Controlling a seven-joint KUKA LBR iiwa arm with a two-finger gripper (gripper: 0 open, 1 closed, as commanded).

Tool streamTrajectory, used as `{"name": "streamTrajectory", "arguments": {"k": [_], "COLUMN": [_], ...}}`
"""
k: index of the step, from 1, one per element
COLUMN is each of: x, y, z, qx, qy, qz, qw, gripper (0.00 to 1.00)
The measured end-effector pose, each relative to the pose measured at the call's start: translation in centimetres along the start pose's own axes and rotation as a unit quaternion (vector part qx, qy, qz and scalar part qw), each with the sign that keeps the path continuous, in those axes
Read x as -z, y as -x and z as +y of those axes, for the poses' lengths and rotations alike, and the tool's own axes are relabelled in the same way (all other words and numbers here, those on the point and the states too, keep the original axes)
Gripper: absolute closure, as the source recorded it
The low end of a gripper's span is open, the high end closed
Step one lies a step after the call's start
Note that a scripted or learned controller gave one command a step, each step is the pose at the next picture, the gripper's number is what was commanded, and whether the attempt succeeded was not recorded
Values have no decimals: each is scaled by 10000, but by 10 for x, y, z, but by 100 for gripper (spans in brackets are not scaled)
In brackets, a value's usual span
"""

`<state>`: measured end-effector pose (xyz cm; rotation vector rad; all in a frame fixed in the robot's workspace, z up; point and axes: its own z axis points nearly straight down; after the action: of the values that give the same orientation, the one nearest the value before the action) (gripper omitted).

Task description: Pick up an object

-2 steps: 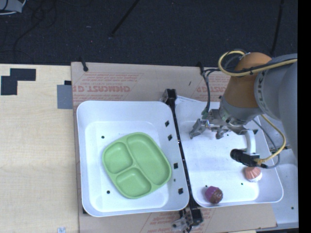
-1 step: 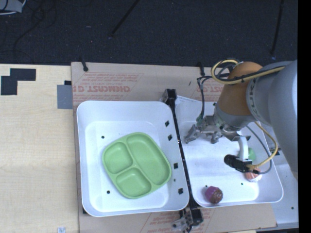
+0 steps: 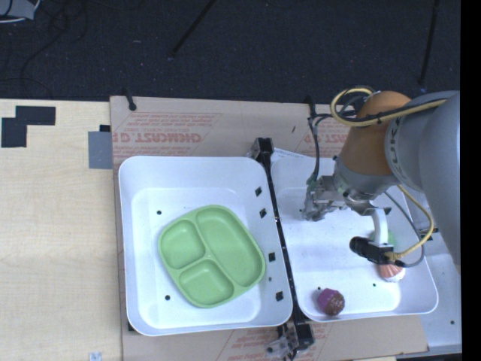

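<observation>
We see the gripper [image 3: 317,207] low in the right bin [image 3: 421,307], but we cannot tell its grip, and a purple ball [image 3: 330,301] sits near the front edge.

The arm [image 3: 425,138] is a thick, smooth grey cylinder with a rounded orange band [image 3: 368,138] above the wrist. Yellow and black cables [image 3: 349,104] loop at the band's 11 o'clock side, and the metal gripper [image 3: 319,201] carries thin dark wires.
</observation>
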<state>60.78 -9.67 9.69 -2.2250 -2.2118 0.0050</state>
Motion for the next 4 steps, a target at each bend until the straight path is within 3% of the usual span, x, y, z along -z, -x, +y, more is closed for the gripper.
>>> {"name": "streamTrajectory", "arguments": {"k": [3, 4], "x": [151, 143], "y": [5, -41], "z": [-16, -24], "qx": [31, 47], "qy": [37, 5], "qz": [-4, 5], "qw": [10000, 10000], "gripper": [100, 100]}}
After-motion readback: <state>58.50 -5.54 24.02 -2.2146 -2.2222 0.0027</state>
